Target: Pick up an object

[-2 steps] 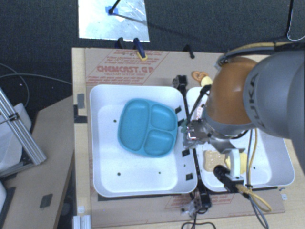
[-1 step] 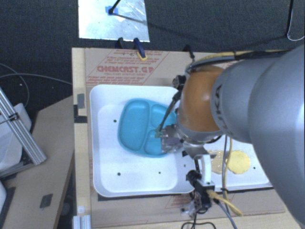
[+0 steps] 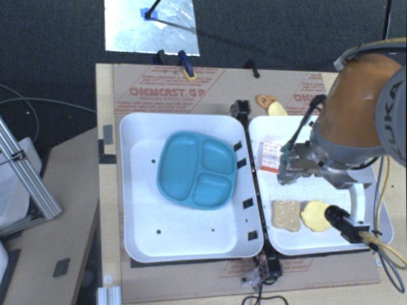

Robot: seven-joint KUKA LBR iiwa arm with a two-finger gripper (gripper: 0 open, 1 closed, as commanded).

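In the right bin (image 3: 267, 237) lie a tan slice of toast (image 3: 286, 215), a yellow round piece (image 3: 313, 215) beside it, and a white card with red print (image 3: 270, 155) near the bin's left wall. My gripper (image 3: 286, 172) hangs over the middle of this bin, just right of the card and above the toast. The wrist and its grey body cover the fingertips. A blue divided plate (image 3: 196, 169) rests in the left bin (image 3: 143, 234).
Behind the right bin, on the cardboard, sit a small brown pretzel-like piece (image 3: 266, 100) and a yellow piece (image 3: 277, 109). A black divider (image 3: 251, 170) runs between the bins. A foil sheet (image 3: 151, 18) lies at the back. The arm's bulk (image 3: 365, 107) overhangs the right bin.
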